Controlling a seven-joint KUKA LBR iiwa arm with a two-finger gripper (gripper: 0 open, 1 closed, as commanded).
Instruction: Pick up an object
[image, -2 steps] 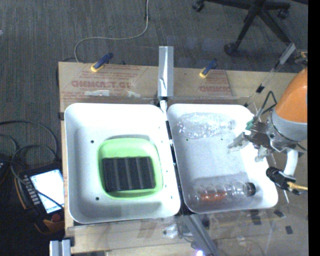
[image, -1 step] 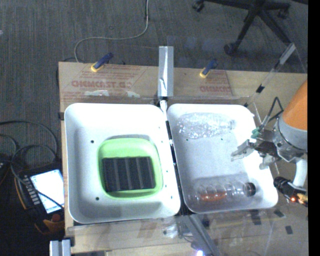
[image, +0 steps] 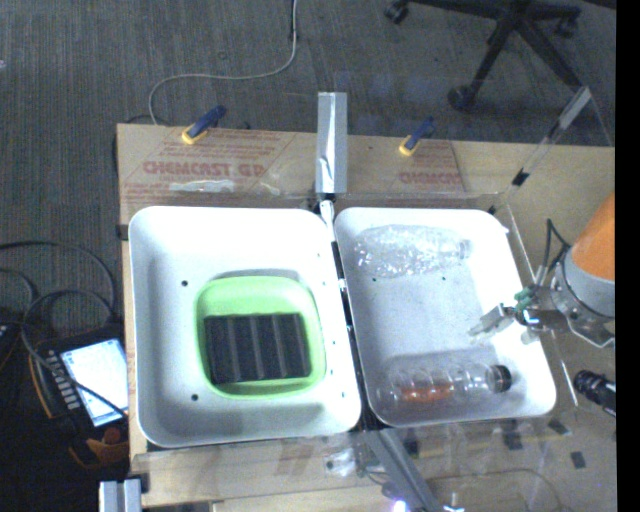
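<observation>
hand (image: 497, 322): over right bin's (image: 520, 262) right edge, fingers — can't tell
right bin: 2 clear bottles (image: 412, 249) (image: 447, 383)
left bin (image: 160, 300): green tray (image: 260, 336)

- A green plastic basket with a dark slotted bottom (image: 258, 338) is sitting in the middle of the left shallow white bin (image: 165, 300).
- A crumpled clear plastic bottle (image: 408, 248) is lying along the far side of the right shallow white bin (image: 440, 300).
- A second clear plastic bottle with a dark cap and reddish contents (image: 445, 382) is lying along that bin's near side.
- The two-finger gripper (image: 497, 322) is hovering at the right bin's right edge, between the two bottles, holding nothing.
</observation>
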